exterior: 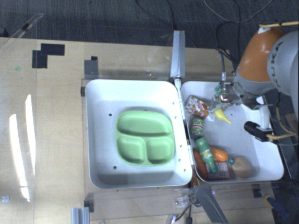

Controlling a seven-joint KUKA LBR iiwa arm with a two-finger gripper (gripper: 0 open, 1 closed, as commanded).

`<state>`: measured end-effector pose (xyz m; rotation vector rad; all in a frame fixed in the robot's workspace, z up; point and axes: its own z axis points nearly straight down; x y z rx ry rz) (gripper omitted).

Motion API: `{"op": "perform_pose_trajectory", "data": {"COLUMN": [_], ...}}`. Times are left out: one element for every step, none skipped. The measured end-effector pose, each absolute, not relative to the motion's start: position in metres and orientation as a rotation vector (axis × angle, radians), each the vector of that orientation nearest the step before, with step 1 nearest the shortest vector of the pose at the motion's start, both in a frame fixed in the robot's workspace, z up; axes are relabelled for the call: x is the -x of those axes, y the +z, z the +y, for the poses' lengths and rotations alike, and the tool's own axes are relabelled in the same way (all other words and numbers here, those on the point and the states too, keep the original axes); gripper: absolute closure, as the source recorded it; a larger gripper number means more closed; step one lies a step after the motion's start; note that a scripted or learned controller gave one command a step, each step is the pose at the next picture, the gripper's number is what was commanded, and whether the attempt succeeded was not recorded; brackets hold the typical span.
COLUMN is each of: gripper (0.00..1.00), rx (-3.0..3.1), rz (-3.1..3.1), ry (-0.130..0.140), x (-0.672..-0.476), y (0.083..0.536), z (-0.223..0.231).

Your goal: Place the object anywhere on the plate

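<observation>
Nearest edge: we see a grey metal bracket (212, 209) at the bottom of the frame, just under the seam between the two bins, partly cut off.
Left bin (100, 171): we find a green plate (145, 136) lying in its middle, with one long compartment at the far side and two smaller ones toward us; we see nothing on it.
Right bin (271, 164): we count a cluster of small things along its left wall and near corner.
Right bin contents: a green bottle (204, 151) lies lengthwise, with an orange piece (220, 155) just beside it, a round brown item (241, 166) at the near edge and a printed packet (196, 107) at the far left.
Hard to make out: we cannot name the flat printed thing (222, 171) beneath the bottle, and several items overlap.
Gripper (223, 101): it sits low over the far part of the right bin; its wrist hides the jaws, so we cannot tell how they stand.
Task object: a yellow object (224, 116) lies just beneath the gripper in the right bin, well apart from the plate; whether they touch is unclear.
Arm (271, 62): grey and orange, cut off at the right edge.
</observation>
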<state>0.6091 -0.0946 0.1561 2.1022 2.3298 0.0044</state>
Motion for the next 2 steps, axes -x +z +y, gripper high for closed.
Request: {"op": "perform_pose_trajectory", "data": {"gripper": [1.00, 1.00], "rx": [-2.234, -2.251], "rz": [2.205, 2.190], "ry": [0.006, 0.002], "x": [-0.565, -0.524], "y": [0.206, 0.184], "z": [-0.006, 0.008]}}
